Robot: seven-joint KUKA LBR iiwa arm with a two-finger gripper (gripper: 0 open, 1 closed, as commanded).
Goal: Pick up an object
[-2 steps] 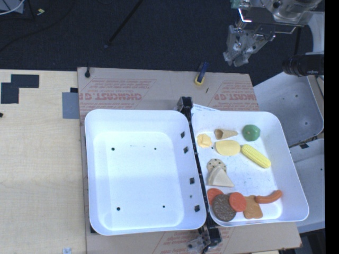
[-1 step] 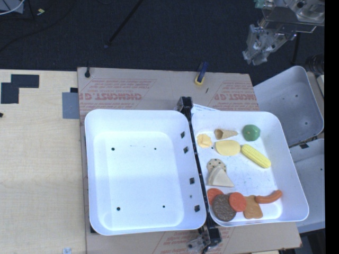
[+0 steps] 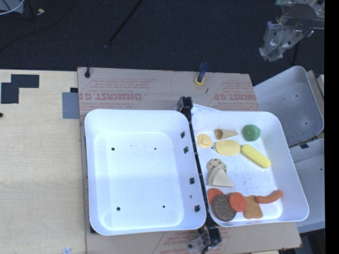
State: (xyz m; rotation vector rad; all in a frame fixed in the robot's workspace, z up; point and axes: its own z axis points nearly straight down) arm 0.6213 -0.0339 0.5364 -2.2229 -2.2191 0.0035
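Above, far beyond the right bin [image 3: 288, 142], the jaws [image 3: 274, 45] hang over dark floor; whether they are parted cannot be told, and nothing shows between them. Within that bin: green ball [image 3: 251, 132], corn cob [image 3: 256, 156], sausage [image 3: 268, 197], dark cookie [image 3: 224, 207].

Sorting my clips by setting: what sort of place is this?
Probably a robotics lab bench for grasping trials: two white bins clamped on cardboard, toy food such as a corn cob in the right one, and a claw overhead.
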